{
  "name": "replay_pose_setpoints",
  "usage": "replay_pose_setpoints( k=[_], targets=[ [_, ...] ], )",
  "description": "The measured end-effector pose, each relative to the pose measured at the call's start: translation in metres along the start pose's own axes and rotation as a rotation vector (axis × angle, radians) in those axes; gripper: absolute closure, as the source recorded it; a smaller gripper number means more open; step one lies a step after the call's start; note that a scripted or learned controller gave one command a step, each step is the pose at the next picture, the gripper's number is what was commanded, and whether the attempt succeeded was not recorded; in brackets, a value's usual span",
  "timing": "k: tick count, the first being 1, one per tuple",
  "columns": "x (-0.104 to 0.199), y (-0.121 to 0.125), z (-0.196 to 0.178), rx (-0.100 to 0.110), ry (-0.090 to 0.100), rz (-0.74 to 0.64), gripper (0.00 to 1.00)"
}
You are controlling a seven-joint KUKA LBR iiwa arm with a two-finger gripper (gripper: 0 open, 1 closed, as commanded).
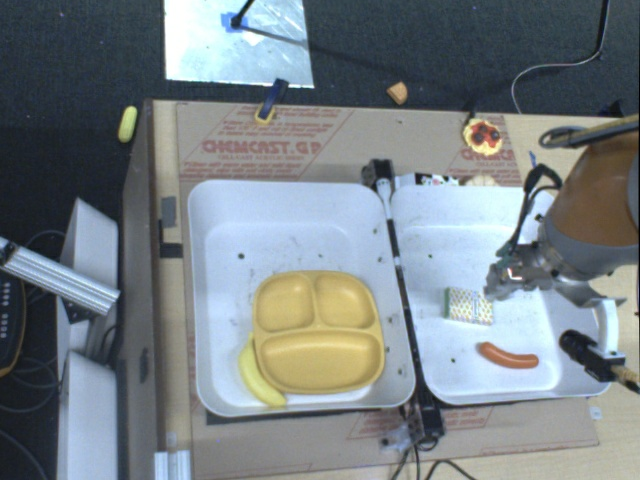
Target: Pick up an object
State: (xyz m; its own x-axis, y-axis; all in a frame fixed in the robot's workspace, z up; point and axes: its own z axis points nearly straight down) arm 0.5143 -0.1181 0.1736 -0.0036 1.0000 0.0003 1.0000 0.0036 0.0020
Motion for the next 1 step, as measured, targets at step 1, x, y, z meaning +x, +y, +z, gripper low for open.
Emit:
replay_pose_setpoints(
  k=[1],
  targets=[
    [-0.0007,-0.0002,-0.0001,0.000,-0.001,0.001,0.00]
  ],
)
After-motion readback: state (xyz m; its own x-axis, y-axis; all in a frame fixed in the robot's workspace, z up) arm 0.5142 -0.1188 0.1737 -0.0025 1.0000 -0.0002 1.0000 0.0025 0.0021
